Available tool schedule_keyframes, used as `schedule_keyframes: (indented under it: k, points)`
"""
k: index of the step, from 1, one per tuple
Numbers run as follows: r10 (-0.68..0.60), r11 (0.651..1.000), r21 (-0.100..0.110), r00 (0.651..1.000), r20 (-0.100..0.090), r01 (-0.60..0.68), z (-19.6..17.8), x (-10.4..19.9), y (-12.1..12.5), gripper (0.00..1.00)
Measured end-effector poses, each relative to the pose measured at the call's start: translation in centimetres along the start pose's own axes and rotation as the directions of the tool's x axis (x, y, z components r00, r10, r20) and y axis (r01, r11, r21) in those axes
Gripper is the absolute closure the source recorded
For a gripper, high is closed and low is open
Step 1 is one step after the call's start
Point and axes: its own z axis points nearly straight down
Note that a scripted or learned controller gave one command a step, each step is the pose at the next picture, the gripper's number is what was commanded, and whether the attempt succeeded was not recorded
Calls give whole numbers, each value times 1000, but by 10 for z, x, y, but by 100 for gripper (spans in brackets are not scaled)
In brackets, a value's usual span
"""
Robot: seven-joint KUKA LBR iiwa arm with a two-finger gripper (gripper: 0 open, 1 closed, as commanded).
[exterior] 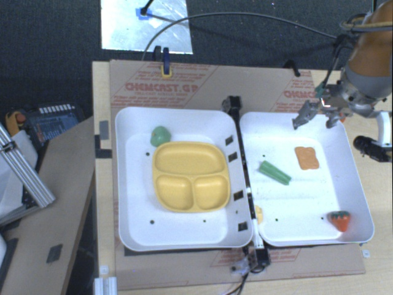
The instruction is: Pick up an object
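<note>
Two shallow white bins are set side by side on the counter point(202, 85). In the left bin point(132, 226) a yellow divided tray point(190, 176) is laid, with a small green lump point(160, 135) just beyond its far-left corner. In the right bin point(356, 226) three loose things are spread well apart: a green stick point(274, 172) near the middle, an orange flat piece point(306, 158) to its right, and a red and orange toy with a green top point(339, 220) in the near-right corner. A small pale yellow scrap point(258, 214) is seen against the bin's left wall.

The gripper point(315, 117) is held above the far edge of the right bin, its two dark fingers spread apart and pointed down. Nothing is seen between them, so nothing is held.

The approach step is judged to be in hand: no object has been lifted, and the gripper is not yet over any one of them. The orange flat piece lies nearest, just toward the near side of the gripper. For the next move, the gripper would need to be carried over one chosen object, turned so the fingers straddle it, and lowered to the bin floor before being closed. The green stick is judged the easier target, being raised and narrow; the flat piece may be hard to get under.
</note>
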Motion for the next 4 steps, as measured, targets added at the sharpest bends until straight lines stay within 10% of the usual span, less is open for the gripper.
schedule_keyframes:
  k: [2, 3, 4]
  points:
    - [-4, 1000, 1, 1000, -1, 4, 85, 8, 10, 0]
    - [-5, 1000, -3, 1000, 0, 5, 72, 8, 11, 100]
    - [-4, 1000, -6, 1000, 1, 4, 17, 8, 13, 100]
